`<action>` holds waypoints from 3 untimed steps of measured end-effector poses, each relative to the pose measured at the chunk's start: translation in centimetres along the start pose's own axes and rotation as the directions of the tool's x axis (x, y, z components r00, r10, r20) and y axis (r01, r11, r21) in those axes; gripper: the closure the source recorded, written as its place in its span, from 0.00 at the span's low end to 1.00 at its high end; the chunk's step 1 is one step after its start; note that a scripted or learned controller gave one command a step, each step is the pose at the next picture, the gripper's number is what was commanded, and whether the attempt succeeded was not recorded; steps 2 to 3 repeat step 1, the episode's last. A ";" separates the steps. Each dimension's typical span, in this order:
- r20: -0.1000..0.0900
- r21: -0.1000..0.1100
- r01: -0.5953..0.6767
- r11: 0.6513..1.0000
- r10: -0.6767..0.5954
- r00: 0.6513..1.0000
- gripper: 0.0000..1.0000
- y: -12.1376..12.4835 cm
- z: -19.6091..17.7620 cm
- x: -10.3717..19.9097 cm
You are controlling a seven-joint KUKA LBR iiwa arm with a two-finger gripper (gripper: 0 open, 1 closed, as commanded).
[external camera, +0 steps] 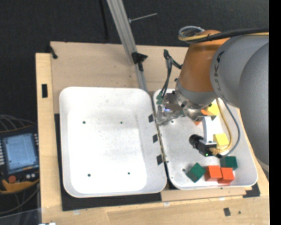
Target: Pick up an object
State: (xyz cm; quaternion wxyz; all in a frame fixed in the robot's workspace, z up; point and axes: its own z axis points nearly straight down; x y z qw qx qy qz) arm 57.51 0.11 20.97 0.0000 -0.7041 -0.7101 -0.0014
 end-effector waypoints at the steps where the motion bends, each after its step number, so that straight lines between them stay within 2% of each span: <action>1: 0.000 0.000 -0.001 1.000 0.001 1.000 1.00 0.9 -0.7 4.5; 3: 0.000 0.000 -0.001 1.000 0.001 1.000 1.00 0.9 -0.7 4.5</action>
